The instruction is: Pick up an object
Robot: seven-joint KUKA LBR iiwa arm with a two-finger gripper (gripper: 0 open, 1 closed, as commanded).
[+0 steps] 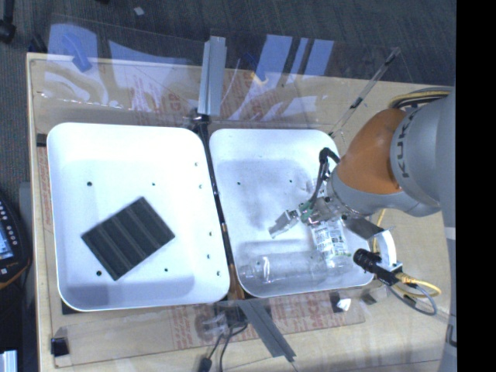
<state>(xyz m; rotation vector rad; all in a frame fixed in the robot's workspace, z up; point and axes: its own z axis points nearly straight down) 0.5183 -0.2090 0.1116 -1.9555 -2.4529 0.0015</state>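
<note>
The pincer (298, 217) hangs low inside the right bin (256, 161), toward that bin's near right part, at the end of the grey arm (422, 157) with its orange band. Whether its fingers are spread or pressed together cannot be told; they are small and blurred against the white floor, and nothing is plainly seen between them.

Just beside the pincer, on the side toward the arm, a clear plastic bottle (329, 240) with a printed label lies in the right bin, partly under the wrist. A second clear bottle (283, 268) lies on its side along the near wall of the same bin, close to the first; whether the two touch cannot be told.

The left bin (77, 142) sits against the right bin's left wall. In it lies a flat dark ribbed rectangle (128, 237), turned at a slant, well apart from the right bin. Both bins rest on the table (403, 324).
</note>
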